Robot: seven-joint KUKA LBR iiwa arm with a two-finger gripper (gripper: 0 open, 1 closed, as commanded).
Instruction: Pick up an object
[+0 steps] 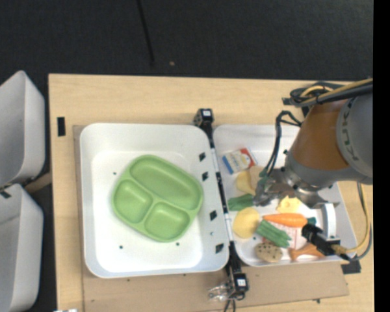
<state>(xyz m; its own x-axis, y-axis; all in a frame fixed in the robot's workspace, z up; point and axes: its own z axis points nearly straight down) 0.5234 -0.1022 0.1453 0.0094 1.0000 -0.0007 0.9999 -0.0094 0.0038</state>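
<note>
You see no writing that can be read; the small flat packet with red and blue print (237, 160) in the right white plastic bin (247, 135) is too blurred. The gripper (268, 192) is low in this bin, among a smooth yellow lemon-shaped toy (246, 222), an orange carrot toy with green top (283, 220) and a brown speckled cookie (269, 252); whether it is spread or pinching, I cannot tell. In the left white bin (91, 174) lies a glossy green plastic plate with three compartments (157, 198).
</note>
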